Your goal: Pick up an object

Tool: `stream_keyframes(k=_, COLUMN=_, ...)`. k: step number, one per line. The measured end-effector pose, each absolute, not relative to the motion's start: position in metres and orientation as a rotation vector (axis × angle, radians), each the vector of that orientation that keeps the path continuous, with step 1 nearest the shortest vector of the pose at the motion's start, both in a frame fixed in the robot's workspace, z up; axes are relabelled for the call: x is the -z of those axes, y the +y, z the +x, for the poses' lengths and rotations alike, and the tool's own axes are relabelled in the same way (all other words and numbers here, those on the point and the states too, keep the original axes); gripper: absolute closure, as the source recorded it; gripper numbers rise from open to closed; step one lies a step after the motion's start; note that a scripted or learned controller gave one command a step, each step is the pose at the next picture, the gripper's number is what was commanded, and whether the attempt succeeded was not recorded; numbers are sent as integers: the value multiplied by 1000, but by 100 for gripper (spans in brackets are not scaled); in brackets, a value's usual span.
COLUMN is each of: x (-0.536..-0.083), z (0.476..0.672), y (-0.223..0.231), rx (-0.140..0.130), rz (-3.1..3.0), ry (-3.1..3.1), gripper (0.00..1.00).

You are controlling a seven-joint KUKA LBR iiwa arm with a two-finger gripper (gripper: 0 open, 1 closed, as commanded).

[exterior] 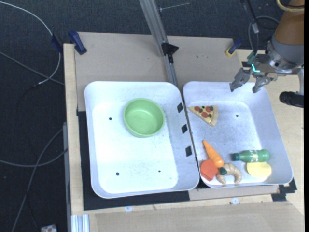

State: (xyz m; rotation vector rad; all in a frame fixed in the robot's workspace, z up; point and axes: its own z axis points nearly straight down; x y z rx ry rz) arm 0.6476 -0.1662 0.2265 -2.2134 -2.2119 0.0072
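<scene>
My gripper point(248, 84) hangs open over the far rim of the right bin point(270, 115), with nothing between its fingers. In that bin a pizza slice point(205, 113) lies near the far left part, well to the gripper's lower left. Along the near side sit an orange carrot point(212, 152), a red piece point(208, 170), a tan knobbly item point(231, 173), a green bottle point(251, 155) on its side and a yellow piece point(259, 170).
The left bin point(111, 178) holds a green bowl point(143, 117). A grey metal bar point(157, 30) slants down from the top to the gap between the bins. Blue clamps point(77, 42) sit at the bench's far corners.
</scene>
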Motion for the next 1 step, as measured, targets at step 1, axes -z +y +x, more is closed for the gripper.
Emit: stream_keyframes(k=1, x=-230, z=649, y=-166, rx=-2, rz=-2216, ry=-2216, gripper=0)
